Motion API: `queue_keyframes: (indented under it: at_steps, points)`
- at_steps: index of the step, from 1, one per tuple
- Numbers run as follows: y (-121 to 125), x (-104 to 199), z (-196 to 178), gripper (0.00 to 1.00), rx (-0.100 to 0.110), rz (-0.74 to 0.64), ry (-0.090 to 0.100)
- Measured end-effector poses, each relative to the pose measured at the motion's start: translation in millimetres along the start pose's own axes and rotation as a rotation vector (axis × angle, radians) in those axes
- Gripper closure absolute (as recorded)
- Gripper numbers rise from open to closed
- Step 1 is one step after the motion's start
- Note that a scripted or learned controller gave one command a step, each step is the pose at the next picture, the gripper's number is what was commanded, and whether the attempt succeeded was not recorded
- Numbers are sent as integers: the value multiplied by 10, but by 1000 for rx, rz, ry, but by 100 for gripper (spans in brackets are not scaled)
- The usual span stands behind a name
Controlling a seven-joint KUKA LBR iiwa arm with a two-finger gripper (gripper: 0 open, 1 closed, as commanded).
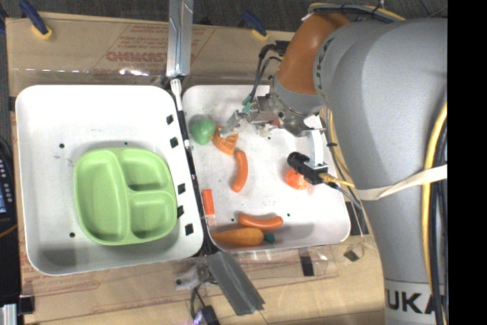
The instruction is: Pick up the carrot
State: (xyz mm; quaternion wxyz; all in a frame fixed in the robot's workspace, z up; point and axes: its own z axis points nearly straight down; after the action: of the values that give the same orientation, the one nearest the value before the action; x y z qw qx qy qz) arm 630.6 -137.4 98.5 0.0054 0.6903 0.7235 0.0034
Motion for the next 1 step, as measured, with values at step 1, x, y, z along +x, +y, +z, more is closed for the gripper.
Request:
queue_keyframes:
  at_steps: [1]
  points:
    - [-166, 429, 10, 0, 5, 62, 2]
